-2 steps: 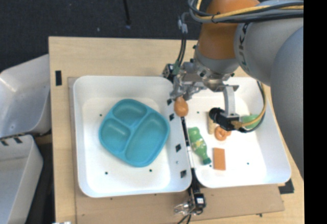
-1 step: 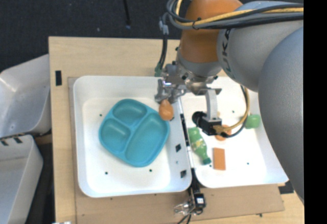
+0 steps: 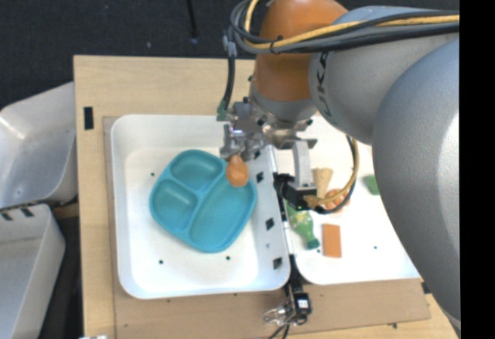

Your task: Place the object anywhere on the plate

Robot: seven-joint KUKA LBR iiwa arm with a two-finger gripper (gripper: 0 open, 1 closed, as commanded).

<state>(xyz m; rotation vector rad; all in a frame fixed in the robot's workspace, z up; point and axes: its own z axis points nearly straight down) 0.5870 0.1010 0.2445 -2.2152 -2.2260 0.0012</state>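
The tool [image 3: 238,153] hangs over the right rim of the blue, three-compartment plastic plate [image 3: 203,200] — a small orange egg-shaped object [image 3: 237,172] sits pinched at its tip. Placing is in hand, I judge; next, open and release onto the plate.

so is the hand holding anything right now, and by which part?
Looks like yes: a small orange object sits at the tips of the hand, gripped at its top, hanging over the blue plate's right edge. The contact itself is hard to make out.
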